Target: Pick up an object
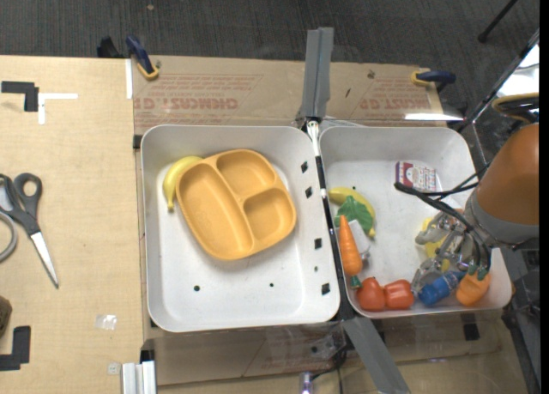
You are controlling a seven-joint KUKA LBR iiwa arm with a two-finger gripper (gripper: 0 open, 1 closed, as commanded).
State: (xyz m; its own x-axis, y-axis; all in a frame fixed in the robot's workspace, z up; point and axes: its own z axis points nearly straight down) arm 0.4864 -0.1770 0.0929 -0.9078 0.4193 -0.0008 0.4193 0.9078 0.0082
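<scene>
The hand (448,257) hangs right over the blue toy (435,290), grip state honestly unreadable here.

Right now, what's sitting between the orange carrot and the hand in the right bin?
In the camera view, mostly bare white bin floor separates the carrot from the hand. Lower down, a red toy lies between them.
</scene>
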